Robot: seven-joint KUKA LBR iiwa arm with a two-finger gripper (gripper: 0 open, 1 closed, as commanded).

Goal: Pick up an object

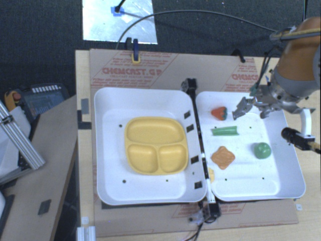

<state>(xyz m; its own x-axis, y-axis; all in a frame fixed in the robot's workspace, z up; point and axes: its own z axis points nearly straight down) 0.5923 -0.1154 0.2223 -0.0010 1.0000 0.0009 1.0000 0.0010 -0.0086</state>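
While the arm (296,54) reaches in from your right, grey with its orange band above the wrist, you find the gripper (244,107) hanging over the upper part of the right bin (288,185); its fingers point toward the divider between the bins, and whether they stand open or shut you cannot tell from this angle; nothing shows between them. Contents of the right bin, for your count: one small red-orange piece (219,113), near the top left, just beside the gripper's tip and apart from it as far as you can judge; one green stick-shaped piece (224,130), lying flat and nearly level, below the red-orange one; one orange flat piece with a wavy edge (222,157), lower still, toward the divider; one round green piece (262,150), to the right of the others and well apart from them; one small yellowish item (210,174) at the bin's left wall, too little of it showing to name. Contents of the left bin (108,185): one yellow tray (155,144) with three compartments, a wide one at the top and two smaller ones below, sitting near the bin's middle. Both bins rest side by side on a brown sheet (150,69) printed with red lettering; a blue and yellow clamp (135,51) grips its far edge.
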